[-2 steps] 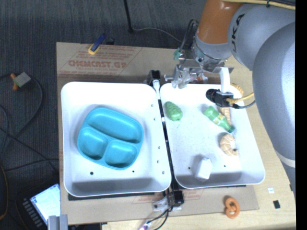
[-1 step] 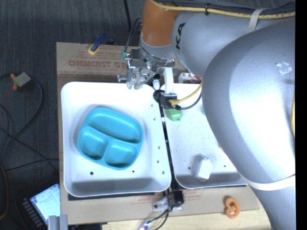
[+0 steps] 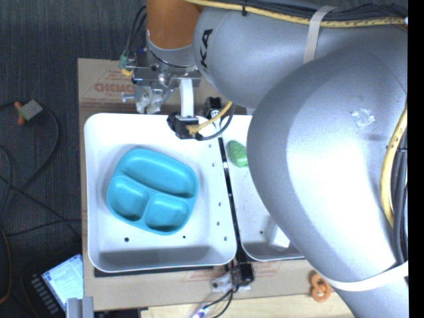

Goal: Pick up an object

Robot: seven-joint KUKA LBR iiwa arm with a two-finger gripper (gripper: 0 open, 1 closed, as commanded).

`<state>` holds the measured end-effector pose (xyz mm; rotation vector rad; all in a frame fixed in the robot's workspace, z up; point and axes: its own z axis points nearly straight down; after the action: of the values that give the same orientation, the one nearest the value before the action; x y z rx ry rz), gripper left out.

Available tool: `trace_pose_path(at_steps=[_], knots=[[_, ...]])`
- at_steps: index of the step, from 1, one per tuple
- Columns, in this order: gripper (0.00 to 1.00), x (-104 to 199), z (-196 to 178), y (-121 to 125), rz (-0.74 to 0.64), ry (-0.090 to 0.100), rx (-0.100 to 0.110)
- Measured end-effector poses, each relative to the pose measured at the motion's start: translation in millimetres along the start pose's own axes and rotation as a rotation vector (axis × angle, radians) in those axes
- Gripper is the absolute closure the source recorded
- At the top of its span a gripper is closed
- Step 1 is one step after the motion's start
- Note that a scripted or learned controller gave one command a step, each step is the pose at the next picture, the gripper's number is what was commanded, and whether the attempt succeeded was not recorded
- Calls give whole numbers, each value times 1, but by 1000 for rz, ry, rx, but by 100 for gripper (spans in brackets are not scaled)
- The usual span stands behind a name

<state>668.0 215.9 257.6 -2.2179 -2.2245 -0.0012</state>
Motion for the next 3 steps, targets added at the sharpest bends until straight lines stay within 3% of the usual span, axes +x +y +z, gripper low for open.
trace_pose_path(at_steps=[1, 2, 3], knots=[[100, 16, 31, 0, 2, -3, 2], [0, 16, 30, 0, 2, -3, 1], [0, 11, 157, -19, 2, -2, -4]])
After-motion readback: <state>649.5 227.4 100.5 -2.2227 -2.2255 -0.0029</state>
